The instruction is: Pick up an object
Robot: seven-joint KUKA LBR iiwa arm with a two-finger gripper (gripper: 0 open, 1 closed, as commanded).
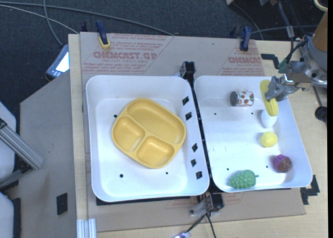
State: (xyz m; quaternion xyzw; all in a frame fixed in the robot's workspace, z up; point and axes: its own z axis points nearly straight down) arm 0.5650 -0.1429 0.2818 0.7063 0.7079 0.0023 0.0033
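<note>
My gripper [274, 92] hangs over the far right corner of the right bin [229, 179], just above a yellow banana [270, 104] lying along the bin's right side. A small can with a red-patterned label [242, 98] lies on its side to the gripper's left. Nearer the front are a yellow lemon [269, 139], a dark purple plum [282, 163] and a green bunch of grapes [243, 179]. A small white thing [268, 120] rests just below the banana. I see nothing held between the fingers.
The left bin [99, 179] holds a yellow divided plate [149, 132]. Black clips run along the wall between the bins [193, 127]. Blue clamps [102, 35] grip the cardboard base at the back. Cables cross the dark floor behind.
</note>
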